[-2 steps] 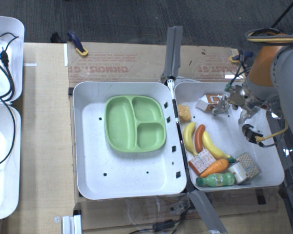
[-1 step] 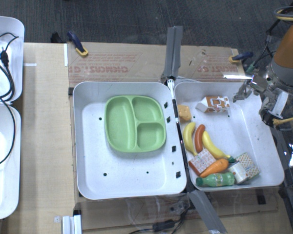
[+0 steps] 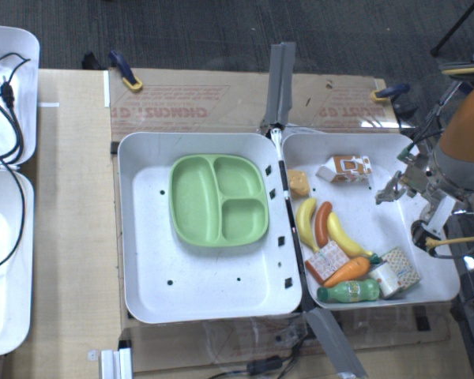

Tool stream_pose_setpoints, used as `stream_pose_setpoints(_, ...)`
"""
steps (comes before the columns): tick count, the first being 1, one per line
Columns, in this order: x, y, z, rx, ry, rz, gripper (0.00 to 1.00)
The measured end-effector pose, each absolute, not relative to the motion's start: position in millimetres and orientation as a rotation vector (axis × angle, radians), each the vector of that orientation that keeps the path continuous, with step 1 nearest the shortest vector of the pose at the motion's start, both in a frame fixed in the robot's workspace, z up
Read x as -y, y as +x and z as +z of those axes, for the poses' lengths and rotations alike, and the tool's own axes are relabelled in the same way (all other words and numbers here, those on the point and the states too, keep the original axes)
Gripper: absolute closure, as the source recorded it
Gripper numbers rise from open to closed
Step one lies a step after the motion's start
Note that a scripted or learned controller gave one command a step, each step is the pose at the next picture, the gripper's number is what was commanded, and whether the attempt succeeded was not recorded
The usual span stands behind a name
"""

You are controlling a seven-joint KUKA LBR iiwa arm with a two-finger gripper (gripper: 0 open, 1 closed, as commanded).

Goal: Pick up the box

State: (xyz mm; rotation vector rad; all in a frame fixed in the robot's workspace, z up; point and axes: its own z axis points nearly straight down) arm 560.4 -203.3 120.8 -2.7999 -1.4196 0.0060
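Observation:
Several boxes lie in the right bin (image 3: 363,144). A brown and white carton (image 3: 347,168) rests near the bin's back. A red and white box (image 3: 325,260) lies toward the front, beside a carrot. A patterned box (image 3: 401,265) and a small white carton (image 3: 385,279) sit at the front right corner. My gripper (image 3: 393,189) hangs over the bin's right side, to the right of the brown carton and apart from it. It holds nothing that I can see.
The right bin also has two bananas (image 3: 306,221), a red sausage (image 3: 323,223), a carrot (image 3: 348,271), a green bottle (image 3: 348,292) and a bread roll (image 3: 299,183). A green divided plate (image 3: 219,200) lies in the left bin (image 3: 142,235). Clamps hold the cardboard behind.

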Motion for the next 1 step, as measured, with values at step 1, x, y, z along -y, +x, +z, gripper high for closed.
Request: stream_pose_setpoints(1,185.0,504.5,96.5,1.417,-2.800,0.006,0.00)
